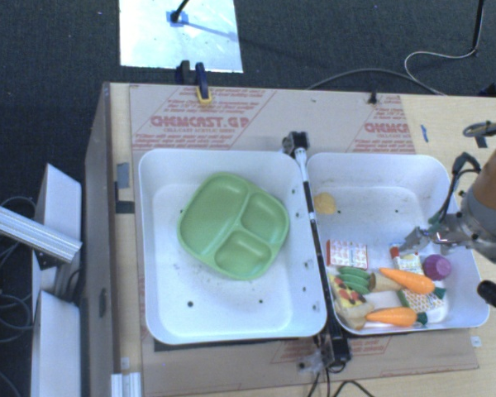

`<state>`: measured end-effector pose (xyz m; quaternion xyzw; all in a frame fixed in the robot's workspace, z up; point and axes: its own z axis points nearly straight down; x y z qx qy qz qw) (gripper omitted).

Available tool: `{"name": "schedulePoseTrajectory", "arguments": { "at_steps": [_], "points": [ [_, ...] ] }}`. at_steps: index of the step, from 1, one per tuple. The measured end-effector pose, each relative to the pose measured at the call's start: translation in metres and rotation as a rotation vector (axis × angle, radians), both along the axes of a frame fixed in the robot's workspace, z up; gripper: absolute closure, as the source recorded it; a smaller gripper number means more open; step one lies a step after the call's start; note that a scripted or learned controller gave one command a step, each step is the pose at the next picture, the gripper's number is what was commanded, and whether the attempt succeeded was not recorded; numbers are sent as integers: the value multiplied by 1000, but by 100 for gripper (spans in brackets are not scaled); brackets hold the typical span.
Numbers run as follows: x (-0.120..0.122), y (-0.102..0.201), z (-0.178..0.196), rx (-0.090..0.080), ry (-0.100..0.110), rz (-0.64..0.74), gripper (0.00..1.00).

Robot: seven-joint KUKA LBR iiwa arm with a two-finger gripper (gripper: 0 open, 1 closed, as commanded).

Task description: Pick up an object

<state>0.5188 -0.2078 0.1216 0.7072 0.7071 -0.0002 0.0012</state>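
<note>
Bright, even overhead light; strong glare off floor sheet (pixel 180 23) (washed near white). Soft overall focus, faint shadows inside white bins (pixel 231 321).

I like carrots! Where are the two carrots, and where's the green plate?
upper carrot (pixel 415 281), camera view, middle of its orange body
lower carrot (pixel 390 316), camera view, orange body
green plate (pixel 200 222), camera view, its left compartment

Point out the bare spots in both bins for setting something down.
Left white bin: bare floor along the near edge, below the green divided plate. Right white bin: bare far half, beyond the small yellow disc. Crowded: near right corner, around two orange toy carrots.
</note>
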Motion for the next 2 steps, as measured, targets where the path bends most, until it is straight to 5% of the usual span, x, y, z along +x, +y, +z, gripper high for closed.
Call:
{"name": "schedulePoseTrajectory", "arguments": {
  "at_steps": [1, 2],
  "points": [
    [110, 61, -38, 4, 0, 5, 0],
    [-11, 0, -37, 0, 2, -1, 0]
  ]
}}
